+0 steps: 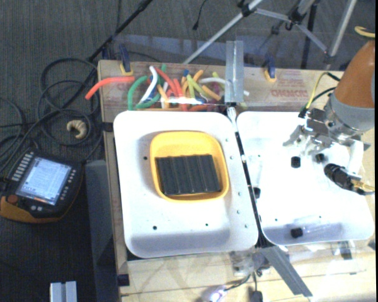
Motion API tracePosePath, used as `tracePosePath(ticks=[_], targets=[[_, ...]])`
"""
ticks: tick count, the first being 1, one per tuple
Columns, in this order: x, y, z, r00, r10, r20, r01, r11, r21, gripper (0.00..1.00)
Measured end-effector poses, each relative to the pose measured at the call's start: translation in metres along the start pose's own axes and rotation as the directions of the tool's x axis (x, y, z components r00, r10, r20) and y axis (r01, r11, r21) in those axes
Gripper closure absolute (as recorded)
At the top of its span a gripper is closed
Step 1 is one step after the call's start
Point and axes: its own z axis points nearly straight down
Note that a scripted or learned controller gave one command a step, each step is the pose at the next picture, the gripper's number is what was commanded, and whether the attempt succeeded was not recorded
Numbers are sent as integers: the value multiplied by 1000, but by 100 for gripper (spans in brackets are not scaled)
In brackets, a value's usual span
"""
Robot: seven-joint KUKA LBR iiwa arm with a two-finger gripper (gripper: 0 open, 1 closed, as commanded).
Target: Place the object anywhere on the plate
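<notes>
Here's the bench from above, and the yellow plate (188,168) sits in the middle of the left bin (138,231), so take everything from that plate. Lying right on it is a dark ribbed block (188,175), flat, covering most of the plate's middle with a yellow rim showing all around. Off to the plate's right, past the divider, is the right bin (271,225), and over it hangs the gripper (312,145), well apart from the plate. The arm (356,87) comes in from the far right, orange band visible up top. The jaws: I cannot tell how they stand, the wrist hardware crowds them, and nothing is seen between them. Below the gripper, a small black piece (295,162) lies on the bin floor, and another (296,232) sits nearer the front wall. Behind the plate, beyond the bins, there's a tangle of coloured tubes (170,87). Far left of the plate, on the floor, a handheld control pad (41,184).
</notes>
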Motion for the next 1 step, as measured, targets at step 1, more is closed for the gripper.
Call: tracePosePath(ticks=[1], targets=[[101,-91,16,998,-66,-1,66,998,2,100]])
